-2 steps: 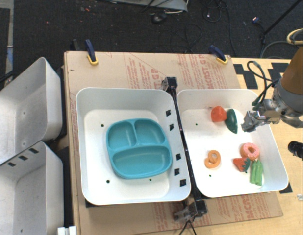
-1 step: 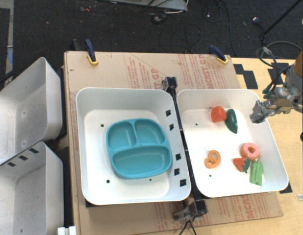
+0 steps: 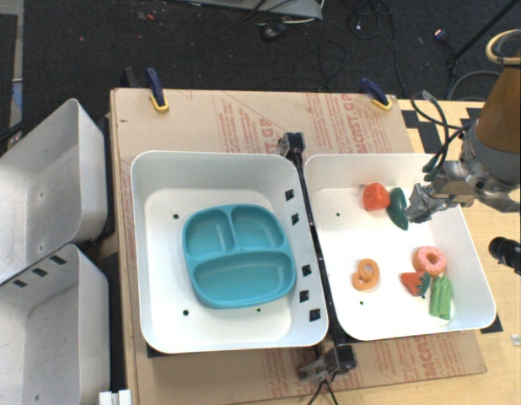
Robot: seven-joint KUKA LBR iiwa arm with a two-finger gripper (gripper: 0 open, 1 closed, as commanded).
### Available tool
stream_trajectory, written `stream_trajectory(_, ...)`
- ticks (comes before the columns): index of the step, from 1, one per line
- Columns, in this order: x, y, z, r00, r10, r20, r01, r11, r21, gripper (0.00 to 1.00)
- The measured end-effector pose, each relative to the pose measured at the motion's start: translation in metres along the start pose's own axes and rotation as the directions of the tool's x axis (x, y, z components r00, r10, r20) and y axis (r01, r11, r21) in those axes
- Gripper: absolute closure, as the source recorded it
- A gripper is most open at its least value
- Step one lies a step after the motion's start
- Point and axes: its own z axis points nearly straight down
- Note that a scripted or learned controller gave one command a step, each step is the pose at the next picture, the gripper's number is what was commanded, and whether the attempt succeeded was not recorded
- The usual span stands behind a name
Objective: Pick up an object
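The right bin point(image 3: 345, 310) holds several small toys. An orange-red piece point(image 3: 375, 197) lies near its back, with a dark green piece point(image 3: 399, 211) right beside it. My gripper point(image 3: 418, 204) hangs low at the dark green piece's right side, touching or nearly touching it. Toward the front lie an orange ring point(image 3: 367, 274), a pink donut point(image 3: 430, 260), a small red piece point(image 3: 411, 283) and a light green piece point(image 3: 441, 298). The arm comes in from the right over the bin's far right corner.
The left bin point(image 3: 159, 226) holds a teal divided plate point(image 3: 239, 256). A black divider point(image 3: 309, 243) runs between the two bins. Two white tubs point(image 3: 41, 201) stand off the bench at the left. Clamps point(image 3: 157, 89) hold the board's back edge.
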Motion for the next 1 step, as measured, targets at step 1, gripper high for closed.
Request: stream_trajectory(1,0.0546,0.0021,-0.0018,1.000,-0.003,-0.001,0.003,1.000,-0.002,1.00)
